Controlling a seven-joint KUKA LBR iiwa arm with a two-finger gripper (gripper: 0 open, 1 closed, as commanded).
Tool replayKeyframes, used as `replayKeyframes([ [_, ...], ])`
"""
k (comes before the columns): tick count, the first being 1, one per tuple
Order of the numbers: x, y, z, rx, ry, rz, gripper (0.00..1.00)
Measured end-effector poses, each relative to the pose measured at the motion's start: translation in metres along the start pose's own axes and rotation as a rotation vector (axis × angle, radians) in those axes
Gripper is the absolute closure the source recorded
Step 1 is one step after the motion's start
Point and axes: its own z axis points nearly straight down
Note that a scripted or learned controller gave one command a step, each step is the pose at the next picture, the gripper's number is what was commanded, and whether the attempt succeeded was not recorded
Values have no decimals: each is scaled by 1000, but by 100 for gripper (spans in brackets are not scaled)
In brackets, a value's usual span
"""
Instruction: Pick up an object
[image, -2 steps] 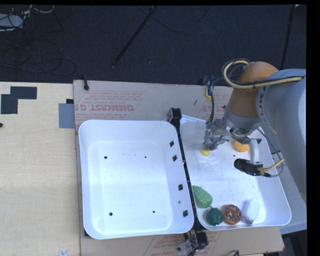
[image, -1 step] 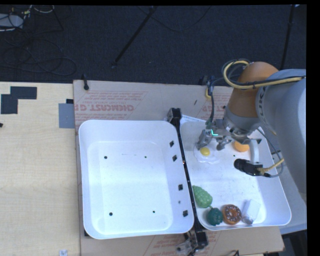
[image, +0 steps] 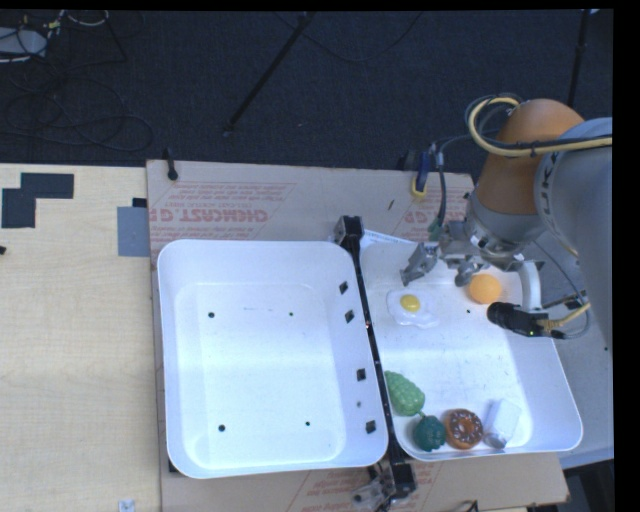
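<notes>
My gripper (image: 442, 270) hangs over the back of the right bin (image: 545, 375), open, its two fingers spread with nothing between them. Just below and left of it, a fried-egg toy (image: 410, 306) lies on the bin floor. An orange ball (image: 484, 289) rests to the right of the fingers. Along the front of the bin are a light green leafy piece (image: 404, 392), a dark teal lump (image: 430, 432), a brown donut (image: 462, 428) and a white block (image: 503, 420).
The left bin (image: 180, 400) sits beside the right one, split from it by a black divider (image: 365, 330). A black cable end (image: 520, 318) juts over the right bin near the ball. Cardboard (image: 250, 200) lies under both bins.
</notes>
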Motion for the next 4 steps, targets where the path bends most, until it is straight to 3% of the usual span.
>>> replayKeyframes([
  [1, 30, -21, 70, 4, 0, -3, 0],
  [2, -12, 1, 18, -1, -1, -1, 0],
  [3, -12, -1, 11, 4, 1, 0, 100],
  [4, -12, -1, 11, 5, 1, -1, 0],
])
